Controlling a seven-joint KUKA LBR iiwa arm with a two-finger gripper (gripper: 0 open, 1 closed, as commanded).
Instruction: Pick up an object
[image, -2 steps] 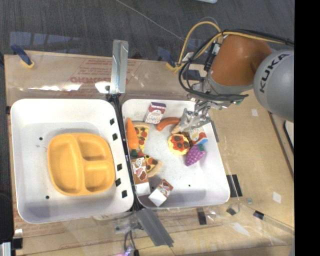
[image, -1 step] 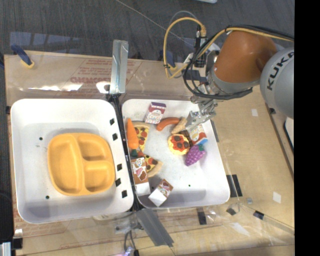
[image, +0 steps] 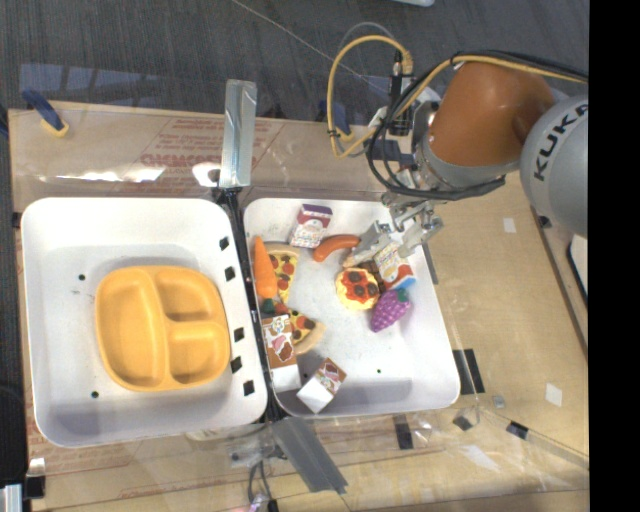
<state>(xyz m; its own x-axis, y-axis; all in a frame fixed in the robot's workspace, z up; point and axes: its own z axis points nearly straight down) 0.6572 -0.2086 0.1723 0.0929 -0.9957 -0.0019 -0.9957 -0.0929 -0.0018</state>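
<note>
Hovering over the right bin (image: 440, 360), the gripper (image: 395, 245) is seen just above the toy tart (image: 358, 288); whether it is open cannot be told. A straight descent onto one toy is advised.

We're looking down on a robotics lab here, no question. A grey industrial arm (image: 560, 130) with an orange band (image: 485, 112) and loose cabling (image: 365, 90) reaches over a taped-up table (image: 500, 300). Two white bins (image: 40, 300) sit side by side, one carrying a yellow divided tray (image: 160, 325), the other a scatter of toy food (image: 357, 288).
</note>
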